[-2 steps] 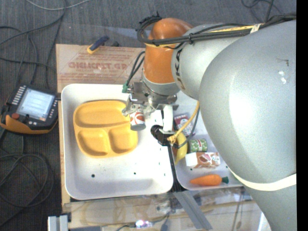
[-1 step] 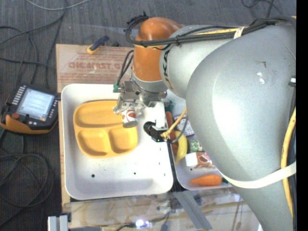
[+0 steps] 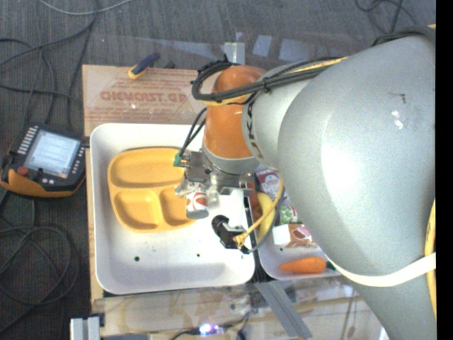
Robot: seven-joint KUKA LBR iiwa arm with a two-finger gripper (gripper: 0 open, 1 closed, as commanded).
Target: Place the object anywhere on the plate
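A plate (image 3: pixel 141 190) is lying in the left bin (image 3: pixel 127 271), toward its back left. The gripper (image 3: pixel 198 197) is hanging over the plate's right edge. A carrot (image 3: pixel 303 265) is lying in the right bin (image 3: pixel 272 269), at the front. A pendant (image 3: pixel 44 160) is sitting left of the bins.

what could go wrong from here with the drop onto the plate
1. The gripper hangs over the plate's right edge, not its middle; a small white and red object shows there and could land on the rim and slide into the left bin.
2. The arm hides much of the right bin, so the carrot and packets near it could get bumped unseen.
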